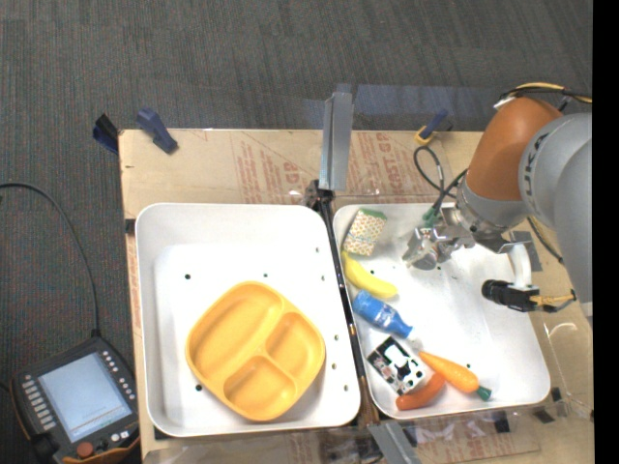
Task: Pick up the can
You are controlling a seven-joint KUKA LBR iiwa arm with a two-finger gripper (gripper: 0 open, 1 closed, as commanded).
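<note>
Your gripper (426, 247) hovers near right bin (503, 356) back edge; claw state: can't tell. Can: you can't pick it out.

1. The arm (571, 177) has a smooth, rounded grey shell.
2. A glossy orange band (508, 153) wraps it above the wrist.
3. Thin black cables (430, 177) loop beside the wrist.
4. The gripper (426, 245) is bare silver-grey metal with dark fittings.
</note>
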